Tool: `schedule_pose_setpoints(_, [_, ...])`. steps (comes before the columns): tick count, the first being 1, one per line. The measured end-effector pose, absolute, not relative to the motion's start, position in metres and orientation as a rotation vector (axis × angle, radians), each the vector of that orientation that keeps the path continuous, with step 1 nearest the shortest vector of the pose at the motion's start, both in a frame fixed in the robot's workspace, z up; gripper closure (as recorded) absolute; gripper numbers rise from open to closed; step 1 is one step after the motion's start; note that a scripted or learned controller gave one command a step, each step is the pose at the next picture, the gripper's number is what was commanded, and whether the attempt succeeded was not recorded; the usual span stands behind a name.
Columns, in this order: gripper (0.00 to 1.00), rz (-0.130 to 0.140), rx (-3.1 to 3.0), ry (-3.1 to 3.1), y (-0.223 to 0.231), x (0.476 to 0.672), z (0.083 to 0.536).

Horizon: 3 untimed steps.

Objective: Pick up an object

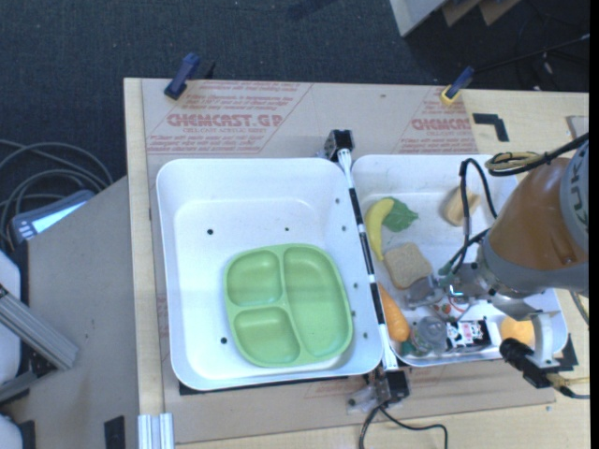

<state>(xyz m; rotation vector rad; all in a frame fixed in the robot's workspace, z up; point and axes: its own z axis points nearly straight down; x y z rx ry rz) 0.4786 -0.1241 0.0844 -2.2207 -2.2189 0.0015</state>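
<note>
Low in right bin (412,168), gripper (432,309) blurred, perhaps over carrot (394,316).

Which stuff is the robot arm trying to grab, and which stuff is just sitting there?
Might get grabbed, all in the right bin:
- banana
- green leafy piece
- brown sponge-like block
- carrot
- tan piece
The gripper is low among them.

Just sitting there:
- green divided plate in the left bin
- blue clamp

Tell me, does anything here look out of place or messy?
Nothing looks spilled or broken. The green tray sits slightly askew in the left bin, and the banana and carrot crowd the right bin's left wall.
</note>
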Motion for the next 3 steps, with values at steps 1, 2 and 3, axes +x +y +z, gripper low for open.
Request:
schedule_pose_setpoints(1, [0.00, -0.002, -2.220, -2.225, -0.099, 0.599, 0.138])
schedule_pose_setpoints(2, [0.00, -0.002, -2.223, -2.222, -0.105, 0.560, 0.086])
schedule_pose_setpoints(3, [0.00, -0.007, -2.226, -2.227, -0.109, 0.481, 0.087])
